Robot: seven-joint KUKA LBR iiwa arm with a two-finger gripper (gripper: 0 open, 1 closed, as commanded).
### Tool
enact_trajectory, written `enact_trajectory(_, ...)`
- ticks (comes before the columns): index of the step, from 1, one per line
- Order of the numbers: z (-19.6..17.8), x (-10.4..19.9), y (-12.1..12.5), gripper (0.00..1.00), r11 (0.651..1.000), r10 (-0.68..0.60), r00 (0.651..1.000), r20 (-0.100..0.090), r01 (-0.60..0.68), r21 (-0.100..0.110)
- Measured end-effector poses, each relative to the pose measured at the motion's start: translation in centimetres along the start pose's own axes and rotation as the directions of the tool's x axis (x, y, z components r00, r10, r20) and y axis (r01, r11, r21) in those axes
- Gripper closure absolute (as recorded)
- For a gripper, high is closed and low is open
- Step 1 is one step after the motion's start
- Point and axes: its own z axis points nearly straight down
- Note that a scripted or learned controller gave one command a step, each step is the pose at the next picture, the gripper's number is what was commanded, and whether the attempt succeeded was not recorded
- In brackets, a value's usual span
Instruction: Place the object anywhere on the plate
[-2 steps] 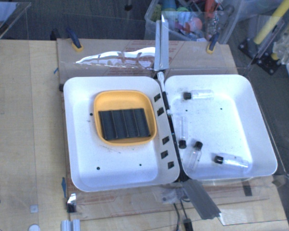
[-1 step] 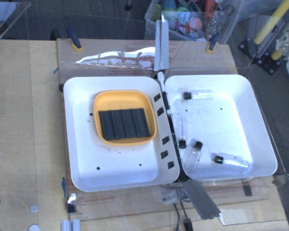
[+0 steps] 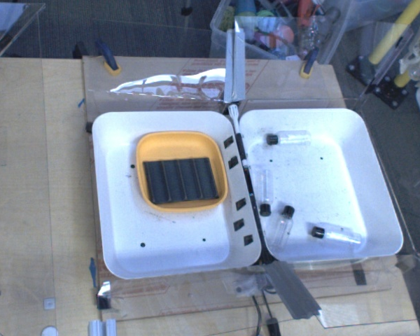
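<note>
Wooden desk [image 3: 28, 187] carried two white bins; a ribbed black block [image 3: 180, 180] already lay on the yellow plate [image 3: 148, 149] (task apparently satisfied). Hand state: cannot tell.

No text, label, brand, number or sign can be read anywhere on the bench or bins.
</note>
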Motion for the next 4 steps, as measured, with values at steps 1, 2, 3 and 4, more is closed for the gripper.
enact_trajectory(1,0.02,0.03,-0.02,1.0,0.943,-0.334,0.943,0.001,0.334,-0.001)
enact_trajectory(2,0.07,0.02,-0.01,1.0,0.802,-0.598,0.802,0.002,0.598,-0.002)
enact_trajectory(3,0.09,0.02,0.0,1.0,0.58,-0.814,0.58,0.003,0.814,-0.003)
enact_trajectory(4,0.13,0.02,0.02,1.0,0.35,-0.937,0.35,0.004,0.937,-0.003)
